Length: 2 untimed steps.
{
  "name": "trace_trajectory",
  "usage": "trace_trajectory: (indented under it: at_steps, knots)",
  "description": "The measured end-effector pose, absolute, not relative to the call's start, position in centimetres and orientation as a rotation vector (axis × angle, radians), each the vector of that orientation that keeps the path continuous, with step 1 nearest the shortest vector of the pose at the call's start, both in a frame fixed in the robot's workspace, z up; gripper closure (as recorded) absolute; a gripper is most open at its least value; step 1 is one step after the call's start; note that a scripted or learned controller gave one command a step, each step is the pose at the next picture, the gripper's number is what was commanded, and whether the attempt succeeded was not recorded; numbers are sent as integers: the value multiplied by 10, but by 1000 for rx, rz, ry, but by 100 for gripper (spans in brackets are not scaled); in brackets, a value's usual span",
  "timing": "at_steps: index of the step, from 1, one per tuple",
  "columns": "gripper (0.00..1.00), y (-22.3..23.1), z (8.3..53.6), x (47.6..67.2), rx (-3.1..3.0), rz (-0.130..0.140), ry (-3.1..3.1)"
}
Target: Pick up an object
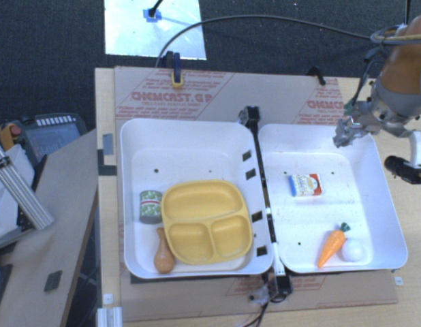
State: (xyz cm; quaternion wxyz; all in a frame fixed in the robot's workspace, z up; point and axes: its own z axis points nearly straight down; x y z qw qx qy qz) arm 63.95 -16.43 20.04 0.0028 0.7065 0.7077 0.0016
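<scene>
Carrot [331, 247] and white ball [352, 251], touching, lie nearest in the right bin [374, 176], well below the claw [345, 133]. Small packet [305, 184] sits below-left of it, apart. Claw hovers at the bin's upper right rim; finger state cannot be told. Far left of it: yellow tray [207, 220], green can [150, 206], wooden piece [163, 253].

Two shallow white plastic bins [197, 131] look smooth and faintly glossy. The yellow three-compartment plastic tray [207, 220] is smooth, matt. Beneath lies printed brown cardboard [217, 94], matt. Upper left, a shiny metal sheet [152, 19] rests on dark, rough carpet [40, 46].
</scene>
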Motion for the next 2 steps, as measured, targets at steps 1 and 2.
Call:
trace_trajectory:
  at_steps: [1,2]
  knots:
    - [100,-165,255,641,2212,7,2221]
    - [100,-114,242,645,2211,3,2229]
